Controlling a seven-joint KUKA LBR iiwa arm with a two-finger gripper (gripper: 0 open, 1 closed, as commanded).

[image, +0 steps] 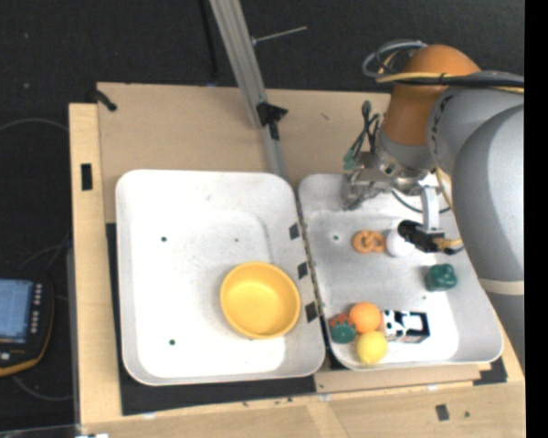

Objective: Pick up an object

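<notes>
My gripper (354, 192) hangs over the far left corner of the right bin (470, 336), with nothing visibly held in it. A small orange ring-shaped toy (369, 241) lies a little in front of the gripper, apart from it. Further right sits a green block (441, 276). At the bin's near edge an orange ball (365, 317), a yellow lemon (372, 347), a dark green piece (342, 332) and a black-and-white object (407, 327) are clustered together.
A yellow bowl (260, 299) stands in the left bin (164, 226), close to the divide between the bins. A slanted metal pole (242, 62) rises behind the bins. The arm's bulky grey body covers the right bin's right side.
</notes>
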